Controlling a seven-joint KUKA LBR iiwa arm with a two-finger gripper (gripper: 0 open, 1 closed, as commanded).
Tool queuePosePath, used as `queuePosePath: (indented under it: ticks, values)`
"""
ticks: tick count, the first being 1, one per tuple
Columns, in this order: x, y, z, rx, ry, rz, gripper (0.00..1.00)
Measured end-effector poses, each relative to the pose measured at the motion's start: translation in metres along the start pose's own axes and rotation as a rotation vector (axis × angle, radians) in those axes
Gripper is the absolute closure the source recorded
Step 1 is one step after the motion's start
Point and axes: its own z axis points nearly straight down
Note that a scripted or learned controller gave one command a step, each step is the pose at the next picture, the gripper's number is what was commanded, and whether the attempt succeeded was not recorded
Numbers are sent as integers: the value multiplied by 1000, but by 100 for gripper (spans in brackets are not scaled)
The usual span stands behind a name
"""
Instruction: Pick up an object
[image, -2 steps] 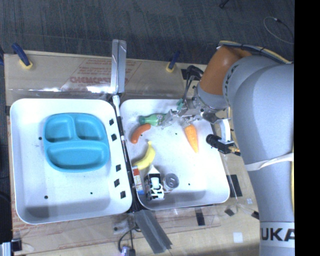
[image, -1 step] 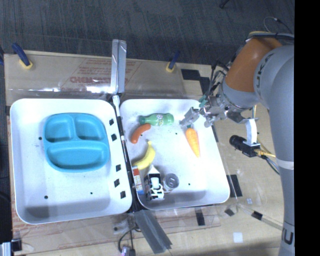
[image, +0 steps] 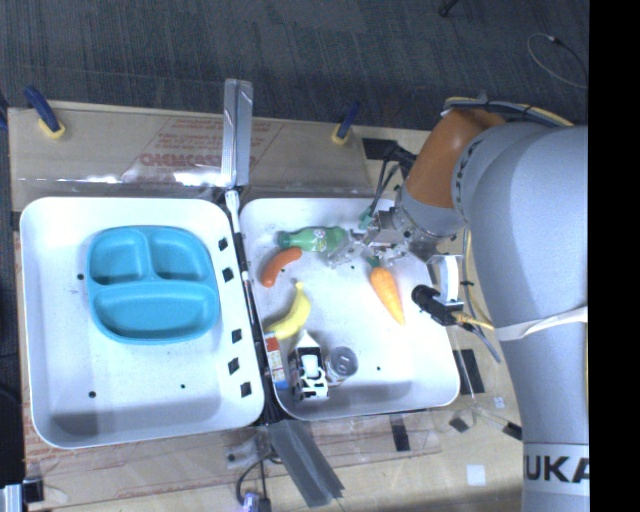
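Observation:
In the right bin (image: 420, 385) lie a green bottle (image: 312, 239), an orange-red sausage (image: 280, 265), a banana (image: 291, 313), an orange carrot (image: 387, 293), a small metal can (image: 342, 362) and a black-and-white box (image: 309, 373). My gripper (image: 377, 240) hangs low over the bin's far right part, between the bottle's cap end and the carrot's thick top. Its metal parts blur together there. Nothing shows as lifted or clamped.
The left bin (image: 60, 400) holds a blue divided plate (image: 152, 280). A raised divider (image: 237, 140) runs between the bins. The grey arm (image: 530, 250) with its orange band (image: 445, 160) covers the right side of the bench.

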Motion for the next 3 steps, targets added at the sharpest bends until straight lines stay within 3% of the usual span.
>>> queuePosePath:
  ticks: [1,2,3]
  values:
    - [2,1,-10,1,1,-7,100]
    - [47,22,-99,-3,0,-113,100]
    - [63,20,-129,-1,-1,154,100]
